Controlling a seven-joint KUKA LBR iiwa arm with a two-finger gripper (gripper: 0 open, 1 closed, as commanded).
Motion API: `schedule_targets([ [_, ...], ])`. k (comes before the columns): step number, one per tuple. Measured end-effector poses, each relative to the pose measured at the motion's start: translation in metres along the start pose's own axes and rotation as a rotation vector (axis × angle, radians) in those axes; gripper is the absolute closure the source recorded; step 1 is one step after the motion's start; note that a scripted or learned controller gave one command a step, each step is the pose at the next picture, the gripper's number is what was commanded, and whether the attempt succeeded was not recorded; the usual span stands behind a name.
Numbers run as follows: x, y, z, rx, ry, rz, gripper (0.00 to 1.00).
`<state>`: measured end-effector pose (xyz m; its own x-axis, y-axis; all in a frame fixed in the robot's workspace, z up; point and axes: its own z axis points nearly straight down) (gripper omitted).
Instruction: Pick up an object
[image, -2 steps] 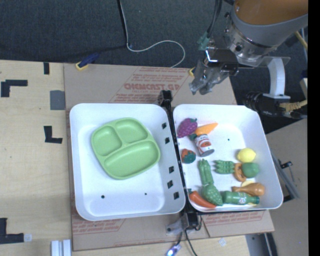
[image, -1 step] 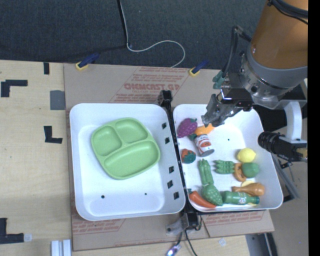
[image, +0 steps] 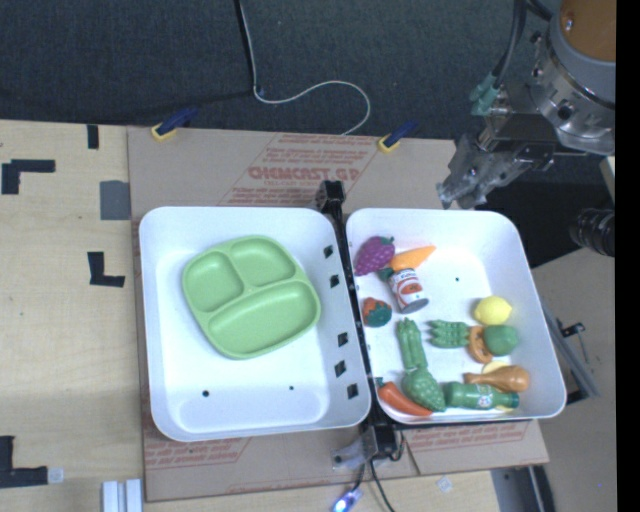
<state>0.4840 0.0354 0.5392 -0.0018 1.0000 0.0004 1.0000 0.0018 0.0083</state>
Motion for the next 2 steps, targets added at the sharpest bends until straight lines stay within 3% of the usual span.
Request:
schedule_targets([
  [1, -0.038, -0.002, 0.12, 0.022, -0.003, 0.006, 1.0],
  [2, -0.005, 0.0, 0.051, 0.002, 0.0, -0.003, 1.0],
])
